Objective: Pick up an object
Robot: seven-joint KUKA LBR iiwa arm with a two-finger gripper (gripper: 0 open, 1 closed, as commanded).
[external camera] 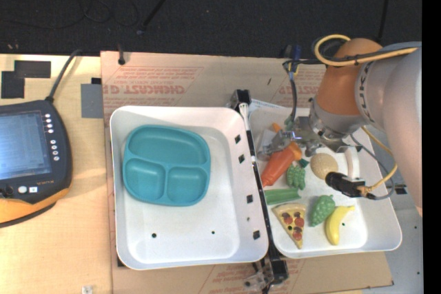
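The right bin is the landmark. Inside it lie a carrot, a broccoli floret, a potato, a green bean pod, a pizza slice, a second green floret and a banana. Above its far end hangs the gripper, close over the carrot's top. Left of it, the other bin holds a teal divided plate. Farther left on the desk rests a control pendant.

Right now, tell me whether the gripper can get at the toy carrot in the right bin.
Probably yes. The gripper is low in the right bin, right at the upper end of the toy carrot. Nothing covers the carrot, though the broccoli piece crowds its lower right side.
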